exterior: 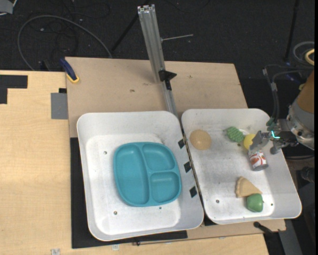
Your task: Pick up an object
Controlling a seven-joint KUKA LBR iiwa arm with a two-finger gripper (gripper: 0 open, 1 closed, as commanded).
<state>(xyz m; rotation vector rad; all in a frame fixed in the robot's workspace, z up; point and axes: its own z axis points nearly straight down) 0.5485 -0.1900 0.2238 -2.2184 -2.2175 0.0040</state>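
desk [122,84]: tan board under both bins, with a metal post rising from its back middle.
left bin [95,137]: white and shallow, it carries a teal divided tray [147,173] lying flat near its centre.
right bin [223,195]: white, touching the left bin along the middle seam; all the small things lie here.
my arm [308,105]: reaches in from the right, over the bin's right rim.
my end effector [265,139]: low over the upper right of the right bin; i cannot tell how it is set.
tan ball [200,139]: upper left of the right bin, alone.
tan wedge [245,186]: lower right, touching a green round piece [254,202].
red and white can [258,160]: tilted, just below my end effector.
green toy [234,134]: beside a small yellow piece [249,141], just left of my end effector.
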